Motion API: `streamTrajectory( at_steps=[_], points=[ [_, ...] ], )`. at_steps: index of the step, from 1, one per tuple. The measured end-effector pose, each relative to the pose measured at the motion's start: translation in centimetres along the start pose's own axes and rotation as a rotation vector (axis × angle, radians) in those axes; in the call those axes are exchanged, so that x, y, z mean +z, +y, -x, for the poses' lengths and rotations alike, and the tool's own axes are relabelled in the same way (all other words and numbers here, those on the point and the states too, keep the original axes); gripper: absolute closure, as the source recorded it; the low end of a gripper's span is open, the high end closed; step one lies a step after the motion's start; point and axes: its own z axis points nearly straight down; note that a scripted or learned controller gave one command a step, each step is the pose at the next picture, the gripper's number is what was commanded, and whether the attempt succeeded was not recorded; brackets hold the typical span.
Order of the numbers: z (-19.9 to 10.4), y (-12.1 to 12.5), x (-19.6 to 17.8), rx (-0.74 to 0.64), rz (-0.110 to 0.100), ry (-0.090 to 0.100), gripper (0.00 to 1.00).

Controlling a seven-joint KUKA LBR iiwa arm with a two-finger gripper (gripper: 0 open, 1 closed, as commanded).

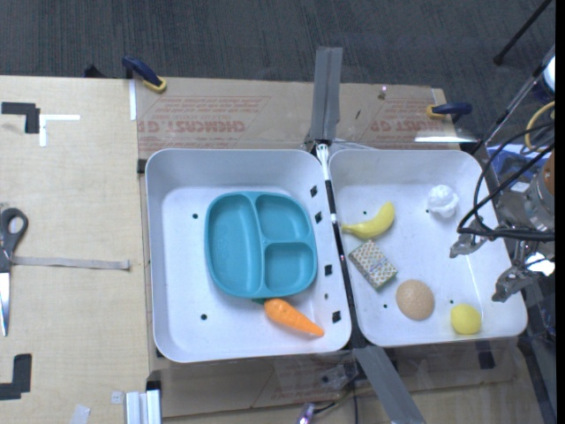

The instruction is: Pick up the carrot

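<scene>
Near the left bin's front edge: carrot, touching the teal divided plate.
Gripper w/ fingers spread, nothing in them, over the right bin's right side, well apart from carrot. Right bin: banana, patterned box, egg, lemon, white lump. Scissors at bench left edge.

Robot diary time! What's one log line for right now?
carrot: left bin, beside blue divided plate, untouched | tool: open, over right bin's right edge, holding nothing | step: pick not yet begun
</scene>
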Motion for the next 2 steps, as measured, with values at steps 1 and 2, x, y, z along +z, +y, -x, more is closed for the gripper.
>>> streamTrajectory(
  at_steps=[1, 2],
  points=[
    [-1.49, -2.60, 12.29, -0.148, 0.000, 0.000, 0.00],
    [-1.63, -2.85, 12.19, -0.510, -0.001, -0.001, 0.00]
  ],
)
